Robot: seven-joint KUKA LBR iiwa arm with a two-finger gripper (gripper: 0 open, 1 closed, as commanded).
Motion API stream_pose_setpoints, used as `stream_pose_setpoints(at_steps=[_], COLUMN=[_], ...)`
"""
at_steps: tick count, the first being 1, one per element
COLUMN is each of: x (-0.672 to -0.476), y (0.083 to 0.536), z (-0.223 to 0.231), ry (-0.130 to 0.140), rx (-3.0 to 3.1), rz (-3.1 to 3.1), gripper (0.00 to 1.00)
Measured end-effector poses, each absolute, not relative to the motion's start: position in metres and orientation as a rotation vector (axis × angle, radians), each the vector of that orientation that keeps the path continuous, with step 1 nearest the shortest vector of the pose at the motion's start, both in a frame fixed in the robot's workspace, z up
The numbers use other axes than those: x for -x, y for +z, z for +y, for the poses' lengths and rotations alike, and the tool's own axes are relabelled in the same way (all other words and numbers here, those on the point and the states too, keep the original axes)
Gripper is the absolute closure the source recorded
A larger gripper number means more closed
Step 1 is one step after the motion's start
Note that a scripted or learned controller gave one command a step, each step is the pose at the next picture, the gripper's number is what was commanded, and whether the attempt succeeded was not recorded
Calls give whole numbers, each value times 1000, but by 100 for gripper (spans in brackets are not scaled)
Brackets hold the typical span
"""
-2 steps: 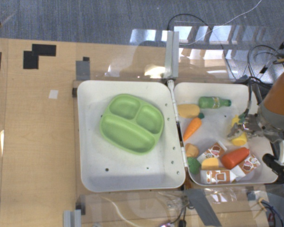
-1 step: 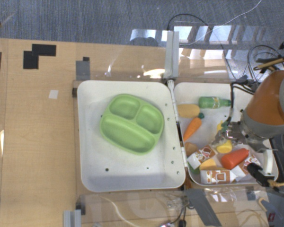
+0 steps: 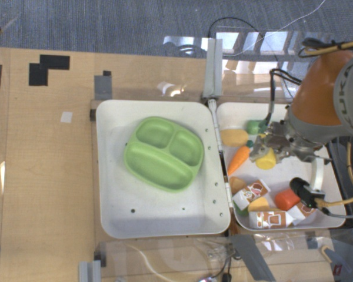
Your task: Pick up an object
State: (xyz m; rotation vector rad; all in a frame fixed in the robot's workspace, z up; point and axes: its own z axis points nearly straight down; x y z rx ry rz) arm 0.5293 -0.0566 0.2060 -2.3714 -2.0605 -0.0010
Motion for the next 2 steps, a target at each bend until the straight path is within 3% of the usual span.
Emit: stream_pose_setpoints(at_steps=[1,2], x=[-531,-553], y=[213,224], z=[-56,-80], ry=[4,1], rx=[2362,2349], rz=[-2068,-2086], gripper=[100,100])
